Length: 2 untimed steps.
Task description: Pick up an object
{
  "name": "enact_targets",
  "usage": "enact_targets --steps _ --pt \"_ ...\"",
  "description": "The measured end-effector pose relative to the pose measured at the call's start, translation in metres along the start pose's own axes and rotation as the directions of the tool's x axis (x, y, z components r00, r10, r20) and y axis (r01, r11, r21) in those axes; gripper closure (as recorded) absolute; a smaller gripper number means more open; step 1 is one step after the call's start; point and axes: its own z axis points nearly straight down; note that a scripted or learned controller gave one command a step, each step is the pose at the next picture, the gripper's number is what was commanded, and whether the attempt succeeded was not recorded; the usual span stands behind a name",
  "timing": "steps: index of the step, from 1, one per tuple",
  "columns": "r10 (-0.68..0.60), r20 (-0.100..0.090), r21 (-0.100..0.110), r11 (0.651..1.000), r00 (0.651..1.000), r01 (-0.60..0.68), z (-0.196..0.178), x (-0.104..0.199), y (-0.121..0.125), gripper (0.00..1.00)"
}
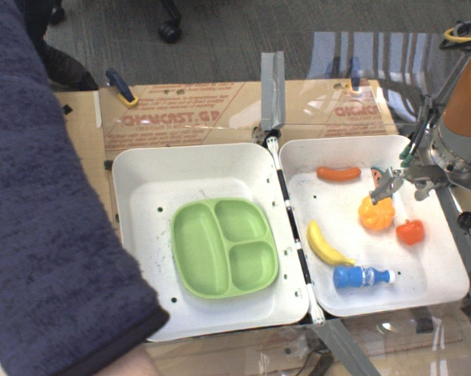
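1. Nearest my camera, a dark blue towel-like cloth [35, 197] drapes over the left edge.
2. My gripper [387, 187] hangs over the right white bin [444, 289]; I cannot tell its jaw state.
3. Just beneath sits the orange bell-pepper toy [376, 215], my likely target.
4. Beyond lie a small red toy [411, 231], an orange sausage [339, 173], a yellow banana [325, 245] and a blue bottle [358, 277].
5. Left, a green divided plate [223, 247].

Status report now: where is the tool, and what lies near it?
Tool low in right bin, over orange pepper. Nothing seen held. Red piece close beside; sausage nearby.
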Motion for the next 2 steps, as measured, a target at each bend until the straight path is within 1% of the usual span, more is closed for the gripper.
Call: enact_targets --steps 1,2 --pt "-0.299 0.001 -0.002 0.954 0.954 0.299 0.092 -0.058 -0.004 0.00" --pt "-0.471 0.000 -0.002 0.882 0.882 0.471 0.116 -0.031 -0.065 0.00"
